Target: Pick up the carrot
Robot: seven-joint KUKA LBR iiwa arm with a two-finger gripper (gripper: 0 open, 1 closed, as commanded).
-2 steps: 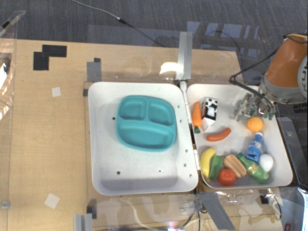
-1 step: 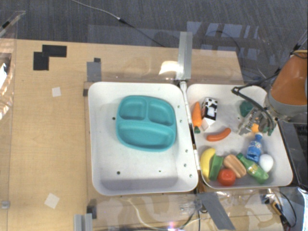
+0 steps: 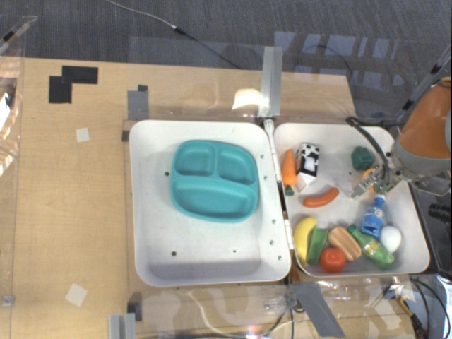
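On wooden bench (image 3: 78, 210), carrot (image 3: 288, 168) in right bin (image 3: 417, 253); end effector (image 3: 373, 182) nearby, grip state unclear.

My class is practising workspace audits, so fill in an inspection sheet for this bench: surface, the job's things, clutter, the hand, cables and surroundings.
Surface: wooden bench bearing a left bin and a right bin.
Job's things: carrot lies along the right bin's left wall, untouched.
Clutter: teal divided plate in the left bin; sausage, cow-patterned carton, blue bottle, tomato and other toy foods in the right bin.
Hand: hand over the right bin's right side, apart from the carrot; finger state unclear.
Cables: black cable crosses the floor.
Surroundings: grey carpet.
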